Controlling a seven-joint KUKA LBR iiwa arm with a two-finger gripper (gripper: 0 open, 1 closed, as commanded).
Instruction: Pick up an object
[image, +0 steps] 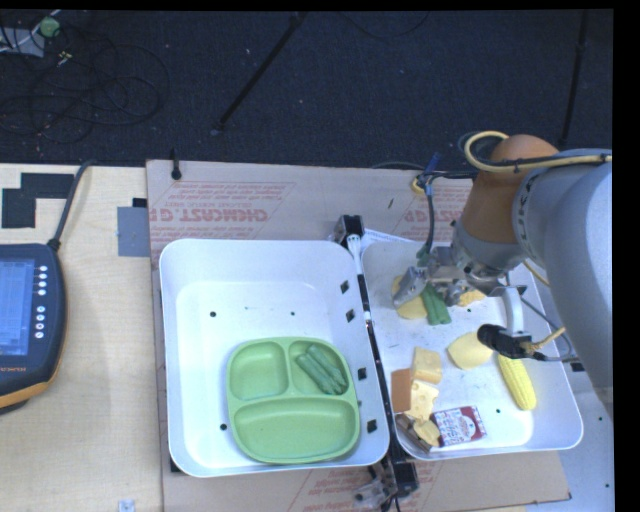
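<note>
The small dark green bean-shaped toy is the thing the arm seems to be going for. It lies in the right white bin, near that bin's far edge, and it touches a pale yellow lump beside it. The end effector is right above the green toy, low in the bin. I cannot tell how far open it is, and I cannot tell if it has the toy, because the wrist hides that part.

More toys lie toward the near edge of the same bin: a yellow corn cob, a round yellow potato-like piece, pale yellow cheese blocks, an orange block and a small red and white packet.

The left white bin holds a light green plastic tray with three parts. Two green beans lie in its far right part.

I think this is the grabbing step. Next the arm should close on the green toy, then go straight up slowly. It should squeeze only the green toy, not the yellow lump next to it.
</note>
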